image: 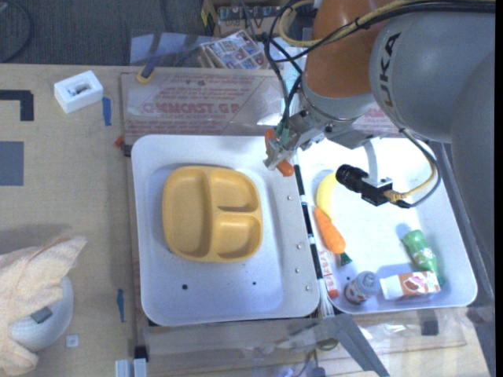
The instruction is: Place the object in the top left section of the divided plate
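The yellow divided plate (211,213) lies in the left white bin (259,289), with one long section on its left and two smaller ones on its right. All three sections are bare. My gripper (279,154) hangs over the rim between the two bins, just past the plate's upper right corner. Small orange bits show at its tip, and I cannot tell whether they belong to an object or to the gripper. A yellow banana (323,192) and an orange carrot (331,232) lie in the right bin (460,234), just right of the gripper.
The right bin also holds a green bottle (419,250), a juice carton (411,285) and a small can (360,287). The big grey arm (424,61) covers that bin's far end. A white box (78,90) and a cloth (35,269) lie on the bench at left.
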